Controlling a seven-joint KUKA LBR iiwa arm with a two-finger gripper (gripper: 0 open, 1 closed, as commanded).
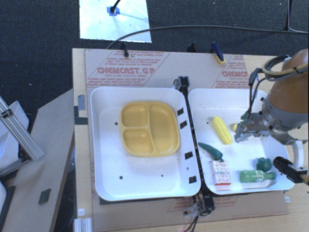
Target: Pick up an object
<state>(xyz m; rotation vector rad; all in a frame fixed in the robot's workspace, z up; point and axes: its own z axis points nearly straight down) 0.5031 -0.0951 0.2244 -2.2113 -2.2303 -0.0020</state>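
The right bin (241, 98) holds several small items. A yellow corn cob (222, 129) lies near its middle, with a dark green pepper (211, 151) just below it. Toward the front edge I see a red and white carton (220, 172), a green bottle (257, 176) on its side, and a dark green lump (263, 164). My gripper (243, 133) hangs low over the right bin, just right of the corn cob and apart from it. A small yellow bit (235, 127) shows at its left side. I see nothing held in the gripper.
A yellow divided plate (148, 128) lies in the left bin (104, 144). Black clips (186, 124) line the ridge between the bins. The arm's grey body and orange band (289, 86) cover the right bin's far right side. A blue clamp (217, 52) sits on the bench's back edge.
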